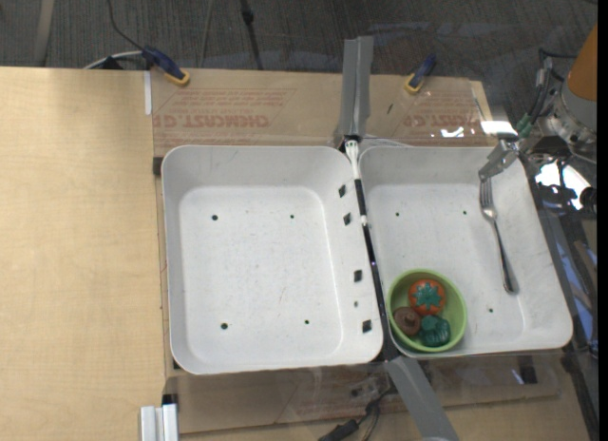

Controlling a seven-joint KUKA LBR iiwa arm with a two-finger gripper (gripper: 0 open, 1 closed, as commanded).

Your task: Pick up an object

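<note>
Nearest me, at the front rim of the right bin (560, 330), I see a green bowl (429, 313) holding a few small pieces, one orange-red, one teal, one brown. It sits tight in the front left corner, touching or almost touching the divider between the bins. Further in lies a fork (498, 235), handle toward me, tines pointing away toward the back right corner. The left bin (176, 268) beside it carries nothing I could grab.

At the far right, over the back right corner of that bin, I see the gripper (503, 157) just above the fork's tines. From this angle I cannot tell whether the fingers are spread or closed, and I see nothing held between them.

I judge the fork to be the handiest target. To do it well I would close across the narrow neck or handle, square to its length, since it lies flat and thin on the bin floor and could slip.

The tines lie near the right wall, so there is little room on that side; the middle of the bin floor is open. The bowl is hemmed in by two walls. The desk (76, 239) stretches away bare to the left.
</note>
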